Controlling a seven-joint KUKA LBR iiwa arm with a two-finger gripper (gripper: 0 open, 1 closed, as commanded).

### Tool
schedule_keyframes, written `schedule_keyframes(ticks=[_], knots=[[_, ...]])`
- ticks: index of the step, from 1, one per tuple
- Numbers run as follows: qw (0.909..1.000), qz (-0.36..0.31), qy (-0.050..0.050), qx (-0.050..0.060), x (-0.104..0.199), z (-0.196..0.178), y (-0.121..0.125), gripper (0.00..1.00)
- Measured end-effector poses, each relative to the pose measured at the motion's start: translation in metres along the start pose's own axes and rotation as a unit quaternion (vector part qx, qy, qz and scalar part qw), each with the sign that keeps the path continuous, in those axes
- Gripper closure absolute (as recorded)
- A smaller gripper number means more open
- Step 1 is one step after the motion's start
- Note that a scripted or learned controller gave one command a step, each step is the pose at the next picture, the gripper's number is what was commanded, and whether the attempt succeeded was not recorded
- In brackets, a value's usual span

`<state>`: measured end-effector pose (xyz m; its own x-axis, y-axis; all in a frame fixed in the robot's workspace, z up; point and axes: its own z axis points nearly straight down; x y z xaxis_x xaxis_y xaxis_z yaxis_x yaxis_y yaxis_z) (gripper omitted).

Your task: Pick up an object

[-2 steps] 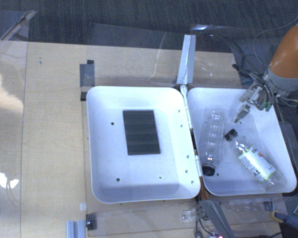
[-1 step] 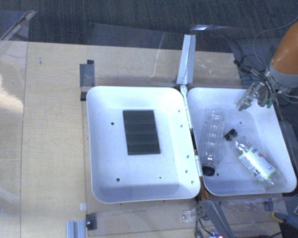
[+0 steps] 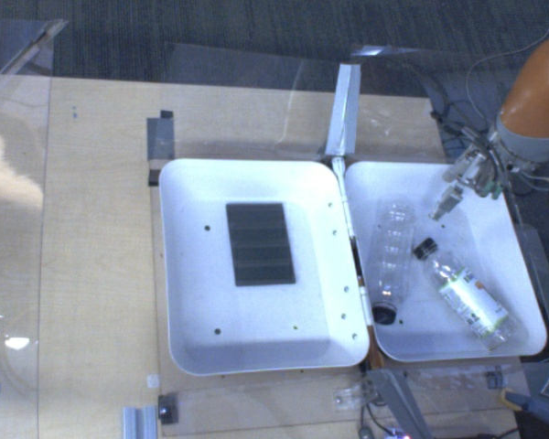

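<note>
In the right bin [image 3: 522, 245] lie two clear plastic bottles. One bottle [image 3: 391, 254] lies along the bin's left wall with its black cap [image 3: 383, 315] toward the front. The other bottle [image 3: 471, 300], which has a green and white label, lies slanted at the front right with its black cap [image 3: 425, 248] pointing to the bin's middle. My gripper [image 3: 450, 197] hangs over the back of the right bin, above and behind the labelled bottle's cap and apart from both bottles. A dark ribbed rectangular block [image 3: 261, 243] lies flat in the left bin [image 3: 188, 273].
A metal post [image 3: 341, 117] stands at the back between the two bins. The arm's orange band [image 3: 535, 90] and cables sit at the back right. The wooden bench [image 3: 82, 245] stretches out to the left of the bins.
</note>
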<state>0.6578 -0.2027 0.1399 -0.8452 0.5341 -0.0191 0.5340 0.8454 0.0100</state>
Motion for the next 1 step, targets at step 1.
schedule_keyframes(ticks=[1], knots=[[0.9988, -0.049, 0.002, 0.002, 0.0319, 0.037, -0.0222, 0.0]])
